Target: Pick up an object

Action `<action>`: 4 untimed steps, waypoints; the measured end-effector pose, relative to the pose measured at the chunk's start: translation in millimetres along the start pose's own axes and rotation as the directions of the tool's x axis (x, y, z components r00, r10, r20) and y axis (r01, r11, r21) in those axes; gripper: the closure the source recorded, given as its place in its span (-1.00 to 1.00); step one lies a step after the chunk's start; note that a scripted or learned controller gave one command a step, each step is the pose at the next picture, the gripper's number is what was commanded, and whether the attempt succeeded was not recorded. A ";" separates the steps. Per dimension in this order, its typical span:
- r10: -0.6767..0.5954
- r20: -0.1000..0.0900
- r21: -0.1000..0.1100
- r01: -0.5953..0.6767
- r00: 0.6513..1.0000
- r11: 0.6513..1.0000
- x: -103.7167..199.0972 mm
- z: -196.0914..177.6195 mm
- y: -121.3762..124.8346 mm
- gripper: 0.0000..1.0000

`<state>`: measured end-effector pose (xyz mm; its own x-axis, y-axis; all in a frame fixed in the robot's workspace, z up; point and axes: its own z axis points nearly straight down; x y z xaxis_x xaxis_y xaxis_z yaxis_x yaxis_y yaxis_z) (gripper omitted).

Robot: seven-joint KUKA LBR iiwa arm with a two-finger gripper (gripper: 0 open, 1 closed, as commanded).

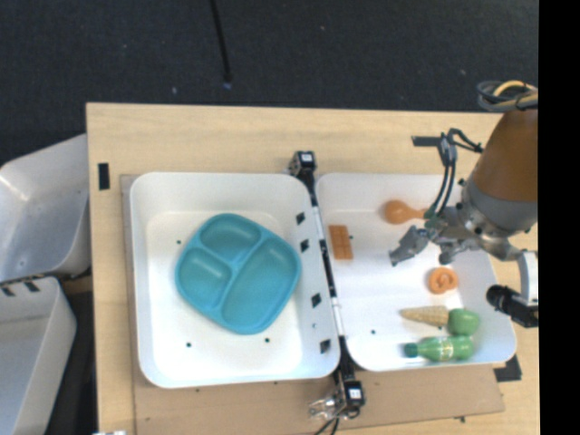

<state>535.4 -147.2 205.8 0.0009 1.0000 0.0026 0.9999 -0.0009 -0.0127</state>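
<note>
My gripper (424, 252) hovers over the middle of the right bin (362, 198), its two dark fingers spread open with only white bin floor between them. An orange round piece (441, 281) lies just below and to the right of the fingertips. Just up-left of the gripper sits an orange drumstick-shaped toy (396, 211). A flat orange-brown cracker (340, 241) lies by the bin's left wall. Near the front of the bin are a tan cone (426, 315), a green round fruit (463, 321) and a green bottle (439, 349) on its side.
The left bin (145, 333) holds a blue divided plate (237, 272). A ridge with black clips (319, 261) separates the two bins. The grey arm with its orange band (507, 166) covers the right bin's far right side.
</note>
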 end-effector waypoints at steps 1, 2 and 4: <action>-0.003 0.003 -0.014 0.003 1.000 1.000 0.2 -7.0 3.0 -1.00; 0.000 0.004 -0.009 0.000 1.000 1.000 -6.4 38.3 -2.4 -1.00; 0.002 0.003 -0.012 -0.002 1.000 1.000 -7.8 105.1 -4.4 -1.00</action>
<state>529.7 -154.7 100.7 0.0032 1.0000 -0.0003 1.0000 -0.0032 -0.0010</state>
